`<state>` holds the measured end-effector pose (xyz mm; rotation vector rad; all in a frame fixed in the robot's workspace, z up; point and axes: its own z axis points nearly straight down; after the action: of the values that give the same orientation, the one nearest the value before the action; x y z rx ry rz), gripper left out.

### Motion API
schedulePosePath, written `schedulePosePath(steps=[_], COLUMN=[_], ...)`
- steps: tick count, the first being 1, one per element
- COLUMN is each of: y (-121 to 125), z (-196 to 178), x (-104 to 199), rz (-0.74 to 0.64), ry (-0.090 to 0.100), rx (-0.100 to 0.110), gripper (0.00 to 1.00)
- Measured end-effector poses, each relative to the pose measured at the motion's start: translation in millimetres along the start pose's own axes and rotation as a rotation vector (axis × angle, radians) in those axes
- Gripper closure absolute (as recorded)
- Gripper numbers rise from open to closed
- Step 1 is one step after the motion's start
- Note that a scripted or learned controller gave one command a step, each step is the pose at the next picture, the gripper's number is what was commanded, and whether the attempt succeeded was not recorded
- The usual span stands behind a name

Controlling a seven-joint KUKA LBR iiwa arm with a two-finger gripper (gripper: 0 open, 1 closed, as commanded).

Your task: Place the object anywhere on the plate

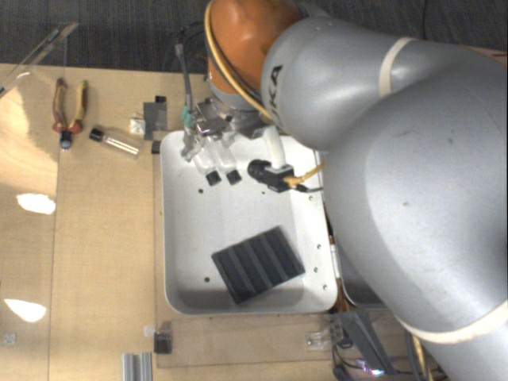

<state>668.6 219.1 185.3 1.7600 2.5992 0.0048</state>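
A dark ribbed rectangular plate [258, 265] lies tilted on the floor of the left white bin [184, 236], toward its near side. My gripper [223, 178] hangs over the far part of the same bin, well behind the plate. Its two black-tipped fingers [213, 178] stand apart, with the bare bin floor showing between them, so it is open and holds nothing. A black connector with a yellow cable [270, 173] sits just right of the fingers on the wrist. I cannot pick out any loose object to place; the arm hides the bin's right side.
Red-handled pliers [70, 107] and a small clear tube [115, 140] lie on the wooden bench left of the bin. A black bracket [155, 116] stands at the bin's far-left corner. The arm's grey bulk [413, 197] covers the right bin.
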Motion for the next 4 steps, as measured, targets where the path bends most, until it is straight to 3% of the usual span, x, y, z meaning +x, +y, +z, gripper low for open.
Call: schedulePosePath(steps=[1,2,3,4], y=[1.0,1.7,-3.2,-1.9], z=[-11.4,-67.5,-45.4,-57.1], x=[1.1,3.0,11.0,11.7], rz=[-0.005,-0.215,-0.32,-0.322], ry=[-0.001,0.0,0.0,0.0], rx=[-0.004,-0.002,-0.001,-0.007], gripper=[1.0,1.0,1.0,1.0])
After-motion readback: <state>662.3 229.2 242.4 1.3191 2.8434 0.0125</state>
